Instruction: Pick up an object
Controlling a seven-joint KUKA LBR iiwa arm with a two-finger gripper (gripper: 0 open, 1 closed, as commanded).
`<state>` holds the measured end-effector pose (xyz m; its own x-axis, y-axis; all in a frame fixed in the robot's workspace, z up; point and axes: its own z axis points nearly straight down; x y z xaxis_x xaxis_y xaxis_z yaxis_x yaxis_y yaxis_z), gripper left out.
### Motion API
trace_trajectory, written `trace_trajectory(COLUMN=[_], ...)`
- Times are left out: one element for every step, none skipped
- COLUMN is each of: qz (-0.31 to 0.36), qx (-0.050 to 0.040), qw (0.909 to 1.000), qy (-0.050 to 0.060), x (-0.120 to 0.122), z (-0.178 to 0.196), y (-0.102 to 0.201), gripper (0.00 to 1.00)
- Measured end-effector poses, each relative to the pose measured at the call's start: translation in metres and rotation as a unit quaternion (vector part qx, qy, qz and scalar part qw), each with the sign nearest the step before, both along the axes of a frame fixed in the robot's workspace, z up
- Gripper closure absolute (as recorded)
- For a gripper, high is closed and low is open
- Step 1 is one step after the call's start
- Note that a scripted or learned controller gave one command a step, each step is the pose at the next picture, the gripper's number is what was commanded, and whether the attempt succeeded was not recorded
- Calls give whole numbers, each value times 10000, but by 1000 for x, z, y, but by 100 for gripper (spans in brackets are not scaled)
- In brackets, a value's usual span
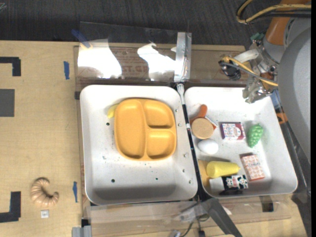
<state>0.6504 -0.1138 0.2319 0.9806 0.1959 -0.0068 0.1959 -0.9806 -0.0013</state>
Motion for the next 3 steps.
trace_trajectory(qz=[27,1157,1811], qx=[-13,-6,29], qw=[10000,9933,9835], qy=[-22,-61,13], x=[-8,-57,-15], z=[24,162,94], y=[-116,-72,-56], gripper=[100,100,100])
